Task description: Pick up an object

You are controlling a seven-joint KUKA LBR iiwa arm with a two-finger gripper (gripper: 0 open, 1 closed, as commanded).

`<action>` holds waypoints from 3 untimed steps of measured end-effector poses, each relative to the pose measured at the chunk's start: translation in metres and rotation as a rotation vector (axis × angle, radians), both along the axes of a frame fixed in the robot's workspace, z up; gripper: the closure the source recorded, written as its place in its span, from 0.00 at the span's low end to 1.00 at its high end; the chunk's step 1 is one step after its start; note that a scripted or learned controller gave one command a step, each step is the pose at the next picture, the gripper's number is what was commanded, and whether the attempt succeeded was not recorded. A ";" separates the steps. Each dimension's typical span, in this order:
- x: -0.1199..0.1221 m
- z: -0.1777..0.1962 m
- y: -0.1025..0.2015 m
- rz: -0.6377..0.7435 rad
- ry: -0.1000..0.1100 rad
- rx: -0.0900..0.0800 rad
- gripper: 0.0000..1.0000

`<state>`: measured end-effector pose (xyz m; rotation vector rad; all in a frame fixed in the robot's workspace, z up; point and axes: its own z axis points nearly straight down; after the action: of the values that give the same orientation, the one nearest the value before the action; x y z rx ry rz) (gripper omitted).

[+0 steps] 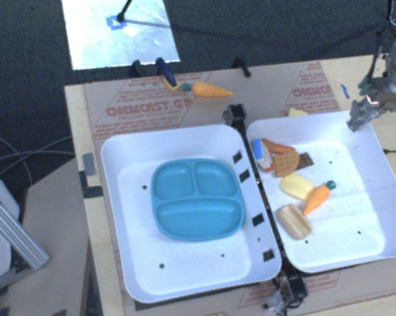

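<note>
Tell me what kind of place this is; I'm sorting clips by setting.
Probably a robotics lab bench set up for grasping trials: two white bins side by side on cardboard, toy food such as a carrot in one, a blue divided plate in the other, and loose cables on dark carpet.

White bins: two point(130, 221) point(385, 186)
Blue plates: one point(196, 199)
Toy carrots: two point(316, 198) point(207, 89)
Waffles: one point(285, 164)
</note>
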<state>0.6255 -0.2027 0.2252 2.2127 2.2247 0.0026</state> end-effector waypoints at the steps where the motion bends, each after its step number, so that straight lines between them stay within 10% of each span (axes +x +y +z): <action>1: -0.001 0.005 0.045 0.003 0.002 0.002 1.00; 3: -0.011 -0.010 0.159 0.004 0.004 0.003 1.00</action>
<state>0.6146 -0.0433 0.2151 2.2116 2.2325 0.0018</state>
